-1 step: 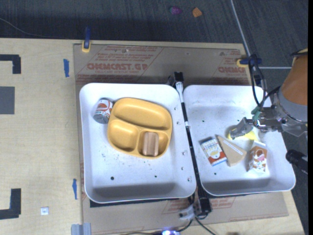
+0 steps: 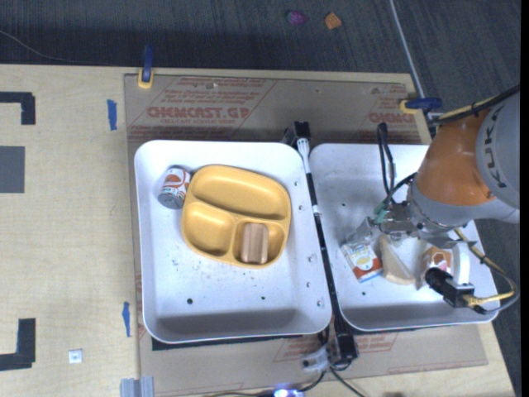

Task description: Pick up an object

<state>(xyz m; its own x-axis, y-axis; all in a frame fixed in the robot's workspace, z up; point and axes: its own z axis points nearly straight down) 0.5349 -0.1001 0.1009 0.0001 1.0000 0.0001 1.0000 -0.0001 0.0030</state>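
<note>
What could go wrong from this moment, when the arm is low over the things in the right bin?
1. The small packet, the pale object and the item beside it lie close together under the arm, so the grasp may catch two things or only push them.
2. The black cable hanging by the wrist might snag.

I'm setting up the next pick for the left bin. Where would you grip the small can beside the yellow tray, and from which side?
The can lies on its side in the far-left corner of the left bin, pressed against the yellow tray. I would probably come straight down from above and close across its round body, fingers at its two flat ends, since the tray and the bin wall crowd its other sides.
</note>
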